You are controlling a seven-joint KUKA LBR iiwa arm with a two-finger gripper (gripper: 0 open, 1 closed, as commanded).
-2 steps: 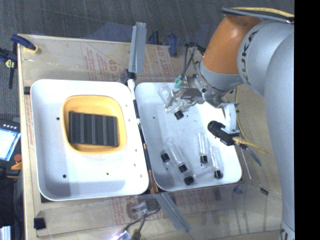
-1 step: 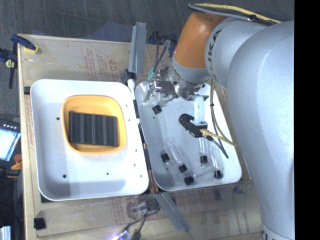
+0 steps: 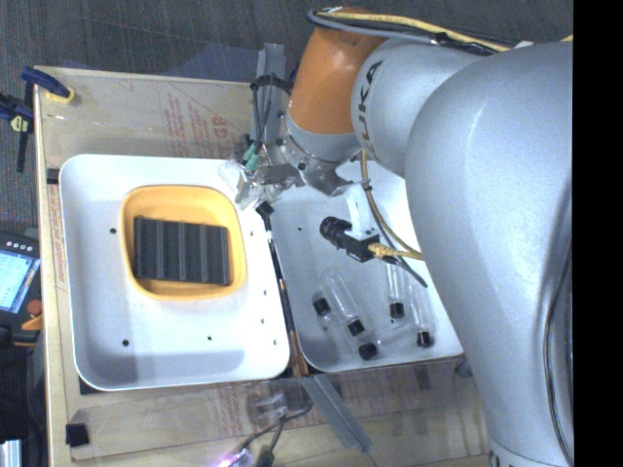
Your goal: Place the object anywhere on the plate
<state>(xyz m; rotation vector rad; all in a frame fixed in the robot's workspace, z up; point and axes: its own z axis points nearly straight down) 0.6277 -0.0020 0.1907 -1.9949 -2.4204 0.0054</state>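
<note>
A yellow plate with a dark ridged insert lies in the left bin. Several clear vials with black caps lie in the lower part of the right bin. My gripper hangs over the top of the divide between the two bins, just off the plate's upper right corner. A small pale, translucent shape shows at its tip, too unclear to name. The arm's grey body covers the right bin's right side.
A black cable connector on the arm hangs above the right bin. The wooden bench runs around both bins, with blue clamps at the upper left and a small screen at the left edge.
</note>
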